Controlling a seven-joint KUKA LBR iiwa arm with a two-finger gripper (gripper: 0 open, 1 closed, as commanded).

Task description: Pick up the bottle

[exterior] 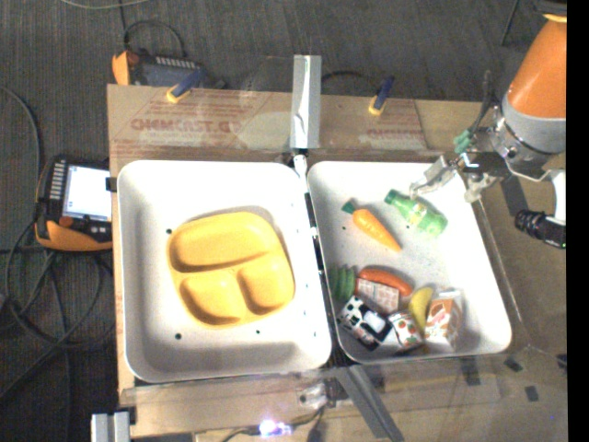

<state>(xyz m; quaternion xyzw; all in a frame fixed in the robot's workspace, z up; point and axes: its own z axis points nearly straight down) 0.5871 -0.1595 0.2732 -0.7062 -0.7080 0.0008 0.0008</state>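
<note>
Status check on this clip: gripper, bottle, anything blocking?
Gripper above right bin's far edge, holding nothing. Green bottle lying just below it, ungrasped. Carrot beside bottle, apart; no obstruction.

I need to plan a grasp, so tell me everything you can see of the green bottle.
The bottle is small, green and looks like translucent plastic, with a darker green cap end pointing up-left and a pale label patch near its middle. It lies on its side, slanted, in the upper part of the right bin, right of the carrot and apart from it. The pincer hovers just up-right of it, not gripping it.

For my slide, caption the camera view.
Gripper hovers beside the green bottle in the right bin.
</note>
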